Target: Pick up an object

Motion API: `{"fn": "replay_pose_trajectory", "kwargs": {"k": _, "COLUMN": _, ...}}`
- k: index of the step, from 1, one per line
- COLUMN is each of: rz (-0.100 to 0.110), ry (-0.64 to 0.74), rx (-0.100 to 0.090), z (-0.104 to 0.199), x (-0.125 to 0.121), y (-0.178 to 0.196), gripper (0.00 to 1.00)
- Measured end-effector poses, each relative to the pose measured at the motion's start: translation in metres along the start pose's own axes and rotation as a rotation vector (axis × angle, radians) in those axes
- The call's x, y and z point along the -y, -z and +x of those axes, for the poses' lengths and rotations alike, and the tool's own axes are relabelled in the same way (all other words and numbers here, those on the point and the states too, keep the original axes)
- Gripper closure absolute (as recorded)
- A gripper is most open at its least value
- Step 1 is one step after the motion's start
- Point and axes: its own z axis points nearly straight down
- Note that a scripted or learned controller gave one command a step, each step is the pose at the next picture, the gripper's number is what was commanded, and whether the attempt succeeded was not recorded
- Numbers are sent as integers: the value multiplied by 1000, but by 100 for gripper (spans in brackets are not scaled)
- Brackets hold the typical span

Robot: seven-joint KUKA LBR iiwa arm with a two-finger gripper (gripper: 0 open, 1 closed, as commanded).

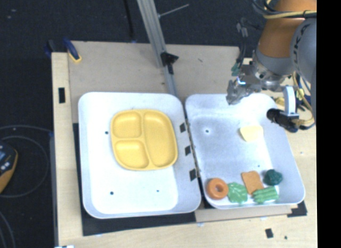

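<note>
1. While the gripper (235, 95) hangs over the far rim of the right bin (213, 151), whether it is spread or closed cannot be made out, and nothing shows in its grasp.
2. A pale yellow block (251, 133) lies alone in that bin, near the gripper.
3. Along the bin's near edge sit an orange ring (217, 188), a tan slab (251, 181) and three green toys (237, 193).
4. A yellow divided plate (143, 138) rests in the left bin (96, 188).
</note>
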Motion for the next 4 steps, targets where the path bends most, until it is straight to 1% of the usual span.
{"fn": "replay_pose_trajectory", "kwargs": {"k": 1, "rz": 4, "ry": 3, "rx": -2, "z": 51, "x": 27, "y": 2, "gripper": 100}}
{"fn": "replay_pose_trajectory", "kwargs": {"k": 3, "rz": 5, "ry": 2, "rx": -2, "z": 121, "x": 91, "y": 20, "gripper": 100}}
{"fn": "replay_pose_trajectory", "kwargs": {"k": 4, "rz": 7, "ry": 2, "rx": -1, "z": 162, "x": 122, "y": 5, "gripper": 100}}
